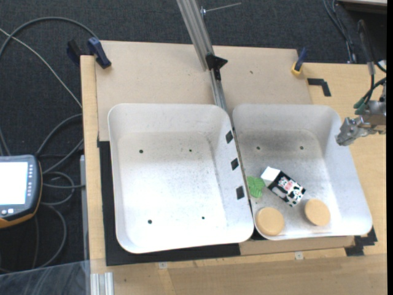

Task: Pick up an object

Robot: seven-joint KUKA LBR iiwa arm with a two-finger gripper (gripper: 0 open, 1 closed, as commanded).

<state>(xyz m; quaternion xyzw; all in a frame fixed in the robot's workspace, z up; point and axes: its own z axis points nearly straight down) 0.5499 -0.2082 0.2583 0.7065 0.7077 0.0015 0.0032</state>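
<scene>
No brand or readable writing shows anywhere: the small white box with a black, white and red printed pattern (284, 186) carries markings too small to read, and the bright screen of the grey and orange handheld pendant (16, 188) at the left edge is washed out to plain white. That box lies tilted in the right-hand shallow white plastic bin (336, 141), toward its near side, with a small crumpled green leaf-like piece (255, 187) touching its left end. Two round tan discs that look like wood or cork sit nearer the front wall: the left disc (270, 220) close to the bin's front left corner, the right disc (317, 212) just beside the box's lower right end. The left-hand shallow white plastic bin (123, 128) shows only dark specks and a few small holes on its floor. The grey metal two-finger gripper (347, 131) is at the right rim of the right bin, well apart from all four objects; it is largely cut off by the frame edge and blurred, so how far it is parted cannot be told, and nothing can be seen in its grasp.
</scene>
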